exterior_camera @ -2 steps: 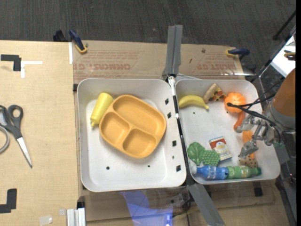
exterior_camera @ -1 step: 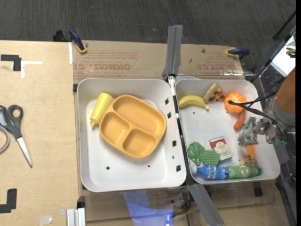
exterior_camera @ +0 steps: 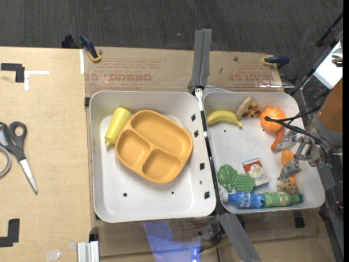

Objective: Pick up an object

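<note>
A pale wooden worktop (exterior_camera: 43, 201) carries scissors (exterior_camera: 20, 152) at far left and two white bins; dark carpet (exterior_camera: 163, 10) fills the frame's top. In the right bin (exterior_camera: 256, 146), the fingers (exterior_camera: 288, 171) hang parted, holding nothing, over toys near a speckled cookie (exterior_camera: 288, 187).

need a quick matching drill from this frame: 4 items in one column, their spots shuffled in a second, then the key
Items
1. banana
2. yellow divided plate
3. scissors
4. blue and green bottle

Places
A. on the bench, left of both bins
B. along the near wall of the right bin
C. middle of the left bin
D. far left corner of the right bin

Pairs: 1-D, 2-C, 3-A, 4-B
</note>
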Motion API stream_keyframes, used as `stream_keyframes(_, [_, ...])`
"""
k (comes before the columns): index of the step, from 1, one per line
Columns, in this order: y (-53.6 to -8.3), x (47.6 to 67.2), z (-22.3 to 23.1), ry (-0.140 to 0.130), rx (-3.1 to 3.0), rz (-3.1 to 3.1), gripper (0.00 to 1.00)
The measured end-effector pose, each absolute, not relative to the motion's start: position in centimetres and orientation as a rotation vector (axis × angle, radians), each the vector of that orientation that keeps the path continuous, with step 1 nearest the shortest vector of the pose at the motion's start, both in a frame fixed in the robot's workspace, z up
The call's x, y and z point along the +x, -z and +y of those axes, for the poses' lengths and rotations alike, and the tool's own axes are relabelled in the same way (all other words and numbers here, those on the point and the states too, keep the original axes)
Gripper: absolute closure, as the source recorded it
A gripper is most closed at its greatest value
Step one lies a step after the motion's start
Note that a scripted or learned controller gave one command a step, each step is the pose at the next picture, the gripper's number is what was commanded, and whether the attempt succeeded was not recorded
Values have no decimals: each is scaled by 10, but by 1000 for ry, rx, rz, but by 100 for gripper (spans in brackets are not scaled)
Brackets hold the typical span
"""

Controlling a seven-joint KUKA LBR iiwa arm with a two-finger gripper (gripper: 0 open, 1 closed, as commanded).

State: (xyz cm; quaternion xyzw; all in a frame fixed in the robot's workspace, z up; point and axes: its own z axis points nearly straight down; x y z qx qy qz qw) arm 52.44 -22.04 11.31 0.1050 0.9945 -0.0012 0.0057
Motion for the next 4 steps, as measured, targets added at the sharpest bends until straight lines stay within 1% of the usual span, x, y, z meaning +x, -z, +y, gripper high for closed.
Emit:
stream_keyframes(1, [-93,523,-221,-1,463,3104,0])
stream_keyframes(2, [-103,525,-221,2,458,3100,100])
stream_keyframes(3, [-103,525,-221,1,458,3100,0])
stream_keyframes(4, [-113,526,-221,3,453,3096,100])
